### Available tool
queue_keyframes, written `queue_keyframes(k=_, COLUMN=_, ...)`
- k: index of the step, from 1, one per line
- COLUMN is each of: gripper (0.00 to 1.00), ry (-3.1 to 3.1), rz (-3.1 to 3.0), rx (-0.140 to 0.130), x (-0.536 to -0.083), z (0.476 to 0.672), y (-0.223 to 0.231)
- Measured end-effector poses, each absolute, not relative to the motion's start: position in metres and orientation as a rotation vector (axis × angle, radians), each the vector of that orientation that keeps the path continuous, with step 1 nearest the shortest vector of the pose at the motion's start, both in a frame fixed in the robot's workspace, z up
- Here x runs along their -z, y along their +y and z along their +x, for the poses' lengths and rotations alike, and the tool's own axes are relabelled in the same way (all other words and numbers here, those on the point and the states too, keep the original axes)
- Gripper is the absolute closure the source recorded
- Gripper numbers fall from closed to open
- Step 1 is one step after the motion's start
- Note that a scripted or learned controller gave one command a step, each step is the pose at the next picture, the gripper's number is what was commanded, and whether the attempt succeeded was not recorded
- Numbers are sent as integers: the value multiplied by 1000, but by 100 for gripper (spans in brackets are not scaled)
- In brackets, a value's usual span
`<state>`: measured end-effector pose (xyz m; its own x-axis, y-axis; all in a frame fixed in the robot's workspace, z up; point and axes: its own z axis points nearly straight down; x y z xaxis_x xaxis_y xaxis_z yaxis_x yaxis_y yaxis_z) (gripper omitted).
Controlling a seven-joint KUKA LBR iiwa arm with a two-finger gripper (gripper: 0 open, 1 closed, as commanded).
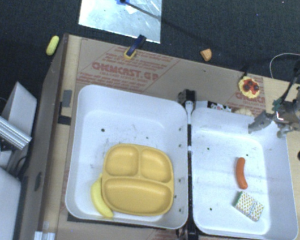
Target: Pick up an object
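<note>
Currently the gripper (pixel 270 125), fingers spread and holding nothing, hovers over the right bin's (pixel 282 186) far edge; the sausage (pixel 241 173) lies nearer the camera, long axis near-to-far.

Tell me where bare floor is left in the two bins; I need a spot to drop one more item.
Right bin: bare left of the sausage and patterned block, up to the divider. Left bin: bare strip above the yellow divided plate. Crowded at its front, where the banana hugs the plate.
</note>
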<state>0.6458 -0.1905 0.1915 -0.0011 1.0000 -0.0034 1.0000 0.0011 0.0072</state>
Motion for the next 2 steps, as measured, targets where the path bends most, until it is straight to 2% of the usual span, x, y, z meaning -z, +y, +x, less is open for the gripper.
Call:
queue_keyframes(k=1, gripper=0, ry=2221, rz=2220, rx=-1, x=-84, z=627, y=-207)
queue_keyframes(k=2, gripper=0, ry=2220, rz=2219, rx=-3, x=-143, z=584, y=-188)
